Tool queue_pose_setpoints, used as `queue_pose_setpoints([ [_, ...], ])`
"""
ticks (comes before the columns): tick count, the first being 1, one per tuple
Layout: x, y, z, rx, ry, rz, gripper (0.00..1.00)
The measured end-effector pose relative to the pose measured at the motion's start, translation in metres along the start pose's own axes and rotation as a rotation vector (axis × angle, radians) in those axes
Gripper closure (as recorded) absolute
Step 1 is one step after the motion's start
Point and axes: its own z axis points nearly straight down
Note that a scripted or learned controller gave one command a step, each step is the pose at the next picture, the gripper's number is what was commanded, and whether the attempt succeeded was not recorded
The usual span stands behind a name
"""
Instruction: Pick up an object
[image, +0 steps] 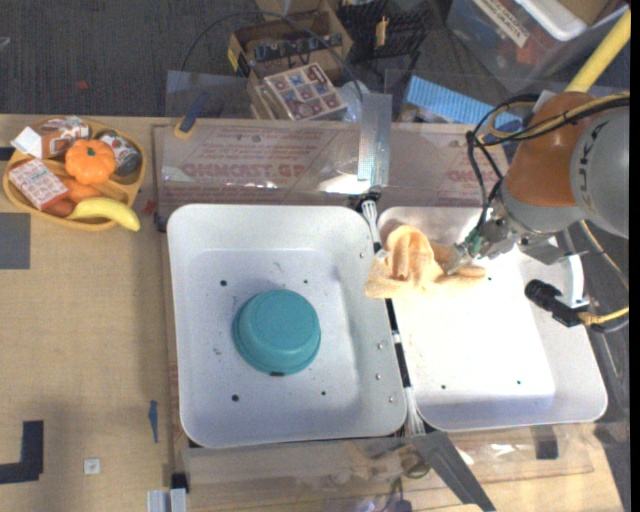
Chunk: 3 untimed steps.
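A tan, soft-looking object (408, 262) like a plush glove lies at the upper left of the right bin (500, 360), its left end draped over the divide between the bins. My gripper (467, 256) is down at the object's right end, touching or just above it. The arm's grey body and orange band (545, 160) come in from the upper right. A teal upturned bowl (278, 331) sits in the middle of the left bin (200, 400).
A yellow dish (40, 205) with a banana, a small pumpkin and small boxes stands on the bench at the far left. Clear plastic sheets stand behind both bins. Cables hang around the arm's wrist.
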Motion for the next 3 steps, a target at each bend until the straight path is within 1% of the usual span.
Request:
queue_pose_setpoints([
  [1,0.000,0.000,0.000,0.000,-0.001,0.000,0.00],
  [2,0.020,0.003,0.009,0.005,-0.003,-0.054,0.00],
  [3,0.020,0.004,-0.002,0.000,-0.002,-0.052,1.00],
])
